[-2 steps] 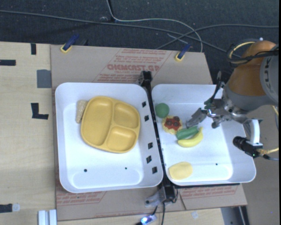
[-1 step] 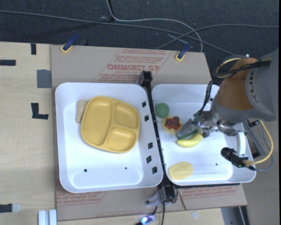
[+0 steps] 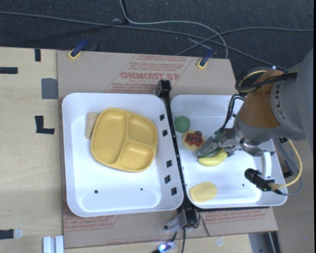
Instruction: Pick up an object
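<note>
I see a small yellow banana (image 3: 212, 159) lying in the right bin (image 3: 221, 105), with a red toy (image 3: 193, 139) just beside it and a green ball (image 3: 182, 123) a bit further up. My gripper (image 3: 210, 149) is down low right on top of the banana, but I cannot tell if it has hold of it. I think the banana could slip out or the red toy could get bumped, because the arm (image 3: 263, 112) leans in from the right at a slant.
</note>
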`<state>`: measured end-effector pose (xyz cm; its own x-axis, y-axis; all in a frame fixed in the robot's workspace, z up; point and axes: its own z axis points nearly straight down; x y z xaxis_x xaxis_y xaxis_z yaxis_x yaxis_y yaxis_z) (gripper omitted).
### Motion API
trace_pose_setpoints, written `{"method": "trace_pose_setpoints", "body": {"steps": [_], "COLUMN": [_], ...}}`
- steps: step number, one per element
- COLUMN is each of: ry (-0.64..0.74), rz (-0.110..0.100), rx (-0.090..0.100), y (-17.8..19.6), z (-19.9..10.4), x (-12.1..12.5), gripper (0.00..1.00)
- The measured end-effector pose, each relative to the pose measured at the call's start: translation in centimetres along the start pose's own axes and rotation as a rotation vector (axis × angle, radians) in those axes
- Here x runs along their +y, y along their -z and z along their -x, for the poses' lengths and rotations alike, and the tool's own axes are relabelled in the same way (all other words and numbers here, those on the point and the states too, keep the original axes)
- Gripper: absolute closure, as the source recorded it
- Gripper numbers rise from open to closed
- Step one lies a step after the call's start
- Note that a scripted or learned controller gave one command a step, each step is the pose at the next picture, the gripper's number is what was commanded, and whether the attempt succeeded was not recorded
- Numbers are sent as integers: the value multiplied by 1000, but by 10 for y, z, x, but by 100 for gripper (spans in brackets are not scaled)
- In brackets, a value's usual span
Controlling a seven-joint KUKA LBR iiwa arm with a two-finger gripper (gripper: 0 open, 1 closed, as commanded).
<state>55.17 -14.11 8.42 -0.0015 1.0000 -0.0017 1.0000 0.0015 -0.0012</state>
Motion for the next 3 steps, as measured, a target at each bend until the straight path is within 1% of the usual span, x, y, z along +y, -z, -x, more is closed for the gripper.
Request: {"method": "trace_pose_setpoints", "body": {"steps": [1, 2, 3], "ry": [1, 0, 1], "rz": [3, 5, 6], "rx": [-2, 1, 1], "y": [12, 74, 124], "z": [1, -3, -13], "x": [1, 0, 3], "gripper": [100, 100, 100]}}
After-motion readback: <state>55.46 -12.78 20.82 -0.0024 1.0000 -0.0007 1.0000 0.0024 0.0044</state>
